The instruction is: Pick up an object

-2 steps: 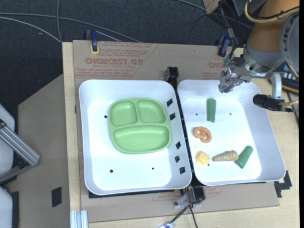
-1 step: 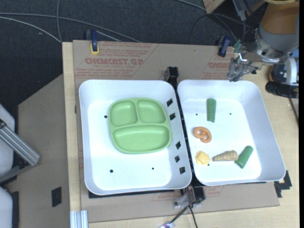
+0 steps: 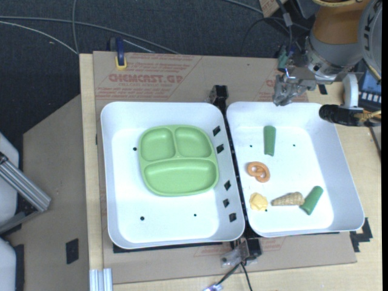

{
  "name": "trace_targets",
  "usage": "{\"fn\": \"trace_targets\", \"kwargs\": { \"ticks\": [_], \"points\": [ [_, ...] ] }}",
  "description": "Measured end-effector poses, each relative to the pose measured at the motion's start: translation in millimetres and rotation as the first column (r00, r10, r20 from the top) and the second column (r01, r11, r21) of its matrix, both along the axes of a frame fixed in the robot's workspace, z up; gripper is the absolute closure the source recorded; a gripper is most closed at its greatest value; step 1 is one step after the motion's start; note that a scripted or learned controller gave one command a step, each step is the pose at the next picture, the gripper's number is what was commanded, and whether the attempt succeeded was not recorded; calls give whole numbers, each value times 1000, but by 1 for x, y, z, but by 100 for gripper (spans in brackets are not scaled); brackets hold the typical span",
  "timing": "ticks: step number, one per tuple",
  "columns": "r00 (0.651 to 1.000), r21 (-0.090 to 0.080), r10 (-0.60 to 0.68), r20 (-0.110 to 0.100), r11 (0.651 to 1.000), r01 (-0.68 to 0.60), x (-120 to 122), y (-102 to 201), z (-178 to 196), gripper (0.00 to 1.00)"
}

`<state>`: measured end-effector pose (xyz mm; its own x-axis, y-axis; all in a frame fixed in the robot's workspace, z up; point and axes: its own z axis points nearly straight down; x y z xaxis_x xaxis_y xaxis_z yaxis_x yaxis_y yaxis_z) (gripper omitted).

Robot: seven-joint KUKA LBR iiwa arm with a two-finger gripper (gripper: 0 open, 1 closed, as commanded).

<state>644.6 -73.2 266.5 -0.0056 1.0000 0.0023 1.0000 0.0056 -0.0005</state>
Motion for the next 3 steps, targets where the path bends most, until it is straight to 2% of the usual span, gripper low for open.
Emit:
{"fn": "trace_targets", "kwargs": {
  "ticks": [3],
  "points": [
    [1000, 0, 0, -3, 1000, 0, -2, 151, -30, 100]
  ]
}}
